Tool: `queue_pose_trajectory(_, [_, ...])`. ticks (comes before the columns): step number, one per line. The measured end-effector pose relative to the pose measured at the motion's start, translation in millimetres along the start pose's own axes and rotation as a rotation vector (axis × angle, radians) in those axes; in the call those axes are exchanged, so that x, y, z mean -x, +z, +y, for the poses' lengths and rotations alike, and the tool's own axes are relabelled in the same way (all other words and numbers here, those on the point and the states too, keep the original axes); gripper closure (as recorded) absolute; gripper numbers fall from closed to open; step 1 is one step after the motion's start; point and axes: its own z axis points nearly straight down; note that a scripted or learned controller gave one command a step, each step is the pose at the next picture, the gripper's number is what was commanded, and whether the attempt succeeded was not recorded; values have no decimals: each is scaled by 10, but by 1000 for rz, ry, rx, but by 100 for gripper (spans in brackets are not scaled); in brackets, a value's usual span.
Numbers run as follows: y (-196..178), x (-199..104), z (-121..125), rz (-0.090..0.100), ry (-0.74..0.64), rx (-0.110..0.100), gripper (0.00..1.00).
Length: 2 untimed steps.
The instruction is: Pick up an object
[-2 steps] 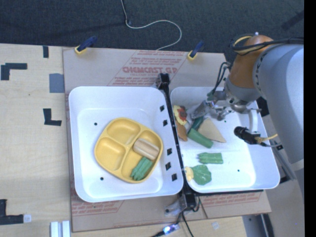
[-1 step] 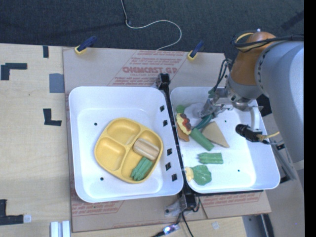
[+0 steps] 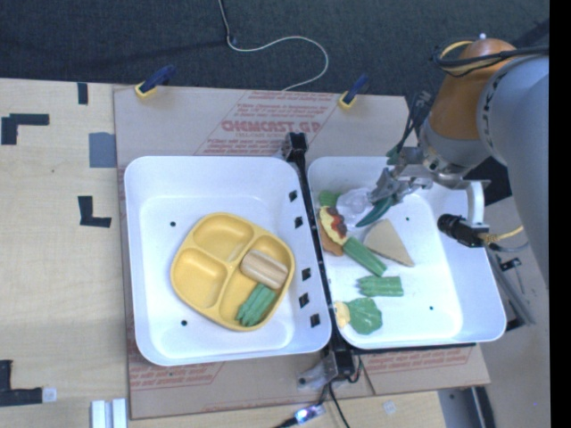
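Observation:
My gripper (image 3: 382, 200) reaches down into the right bin (image 3: 464, 315) near its back left part. Its tip is over a clear, pale object (image 3: 355, 205) and just above a tan wedge (image 3: 391, 242). Beside them lie a red and yellow toy food piece (image 3: 335, 226), a small green piece (image 3: 327, 199), a long green piece (image 3: 364, 256), a short green piece (image 3: 381, 285) and a green lump with a yellow end (image 3: 360, 315). I see nothing lifted off the bin floor.
The left bin (image 3: 152, 230) holds a yellow divided plate (image 3: 201, 270) with a tan block (image 3: 265, 266) and green beans (image 3: 257, 303) on it. The divider between the bins (image 3: 310, 239) runs close to the gripper's left. The arm's grey body (image 3: 517, 150) covers the right bin's far right.

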Motion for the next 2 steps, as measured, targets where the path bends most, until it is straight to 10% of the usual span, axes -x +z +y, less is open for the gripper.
queue_pose_trajectory(2, [-826,-16,-85,0,0,-1,100])
